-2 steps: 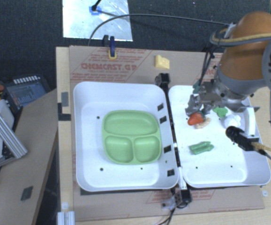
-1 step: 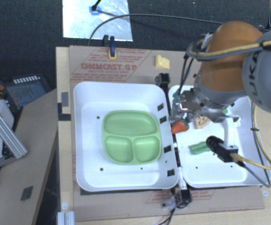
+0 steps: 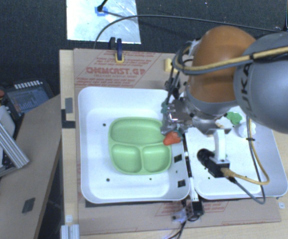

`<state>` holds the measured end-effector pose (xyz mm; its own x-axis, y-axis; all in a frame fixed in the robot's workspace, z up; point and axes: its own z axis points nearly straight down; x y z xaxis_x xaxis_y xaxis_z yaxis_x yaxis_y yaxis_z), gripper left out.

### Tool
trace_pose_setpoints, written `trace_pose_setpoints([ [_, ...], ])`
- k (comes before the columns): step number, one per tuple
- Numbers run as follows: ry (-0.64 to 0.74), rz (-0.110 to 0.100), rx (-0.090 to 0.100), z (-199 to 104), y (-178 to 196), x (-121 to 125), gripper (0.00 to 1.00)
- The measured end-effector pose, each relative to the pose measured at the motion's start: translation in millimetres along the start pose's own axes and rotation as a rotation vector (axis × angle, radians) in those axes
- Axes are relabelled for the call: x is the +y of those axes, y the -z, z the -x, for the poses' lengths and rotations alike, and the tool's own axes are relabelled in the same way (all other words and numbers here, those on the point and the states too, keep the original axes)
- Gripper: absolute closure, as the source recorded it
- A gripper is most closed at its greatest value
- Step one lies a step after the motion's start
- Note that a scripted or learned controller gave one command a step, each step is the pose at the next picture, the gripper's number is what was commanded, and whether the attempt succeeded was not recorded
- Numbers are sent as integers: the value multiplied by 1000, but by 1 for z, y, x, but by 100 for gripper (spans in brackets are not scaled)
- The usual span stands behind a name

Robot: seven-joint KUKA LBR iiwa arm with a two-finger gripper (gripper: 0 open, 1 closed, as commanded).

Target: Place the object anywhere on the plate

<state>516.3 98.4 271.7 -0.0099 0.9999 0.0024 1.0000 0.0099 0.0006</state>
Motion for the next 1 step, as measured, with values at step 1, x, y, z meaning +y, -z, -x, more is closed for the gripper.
trace_pose_setpoints([
  [1,0,-1,0,-48,-8,-13,100],
])
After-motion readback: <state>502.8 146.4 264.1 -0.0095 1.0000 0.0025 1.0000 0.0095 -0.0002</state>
